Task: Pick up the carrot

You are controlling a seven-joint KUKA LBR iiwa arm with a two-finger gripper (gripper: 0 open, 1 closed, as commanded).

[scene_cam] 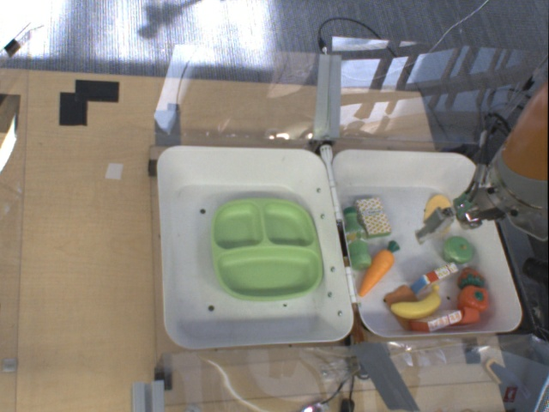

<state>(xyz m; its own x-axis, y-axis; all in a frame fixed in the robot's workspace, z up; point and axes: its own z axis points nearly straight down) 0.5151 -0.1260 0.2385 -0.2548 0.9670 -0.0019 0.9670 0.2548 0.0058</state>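
Carrot (377, 269): orange, tapered, green-topped, lying slantwise in the right bin (403, 174).

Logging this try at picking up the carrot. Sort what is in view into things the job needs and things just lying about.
Needed:
carrot, in the right bin
gripper, above that bin, right of the carrot

Lying about:
green divided plate in the left bin
banana
tomato
round green piece
patterned box
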